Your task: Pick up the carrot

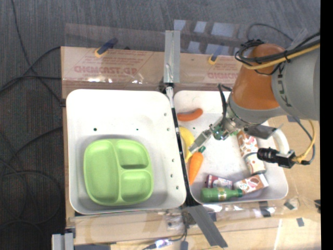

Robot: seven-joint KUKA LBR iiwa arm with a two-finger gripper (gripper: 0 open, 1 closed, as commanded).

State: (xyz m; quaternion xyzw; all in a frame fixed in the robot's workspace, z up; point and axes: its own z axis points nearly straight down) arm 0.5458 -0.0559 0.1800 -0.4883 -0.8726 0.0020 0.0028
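The carrot (195, 165) is orange with a small green top and lies near the left wall of the right bin (234, 105), pointing toward the front. My gripper (210, 138) hangs just above and to the right of the carrot's green end. It is open, with one grey finger (202, 140) slanting down-left toward the carrot top. Nothing shows between its fingers. The orange-banded wrist (257, 82) hides part of the bin's right side.
In the right bin there are also a sausage (190, 114) at the back, a yellow banana (186, 137) by the left wall, a green bottle (221, 194) at the front, and small cartons (252, 182) at the front right. The left bin (104, 103) holds a green divided plate (118, 171).
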